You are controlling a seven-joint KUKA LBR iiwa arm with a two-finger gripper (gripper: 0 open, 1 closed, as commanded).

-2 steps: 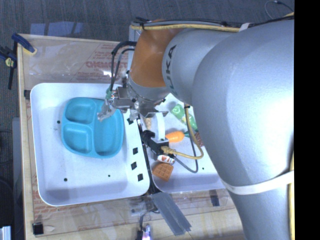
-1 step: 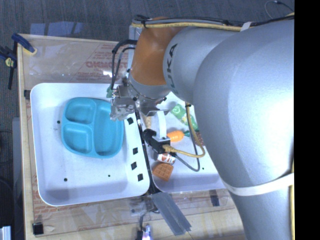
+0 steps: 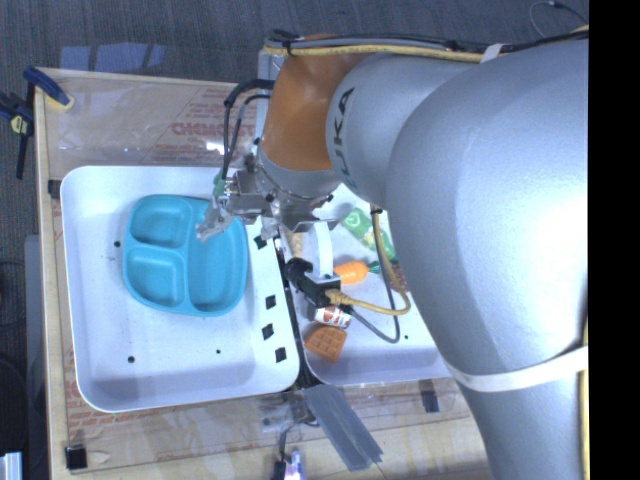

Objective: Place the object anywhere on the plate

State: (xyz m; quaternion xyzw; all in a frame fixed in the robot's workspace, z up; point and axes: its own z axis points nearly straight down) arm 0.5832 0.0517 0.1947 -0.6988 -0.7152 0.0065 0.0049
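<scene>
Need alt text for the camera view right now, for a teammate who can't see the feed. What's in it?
The grey arm's hand hangs over the right edge of a blue divided plate in the left bin. Beside it, the right bin holds an orange carrot, a waffle and a green item.

The grey arm (image 3: 480, 188) reaches in from the right, its orange band (image 3: 300, 108) just above the wrist. The gripper (image 3: 212, 223) points down-left below the wrist.
</scene>
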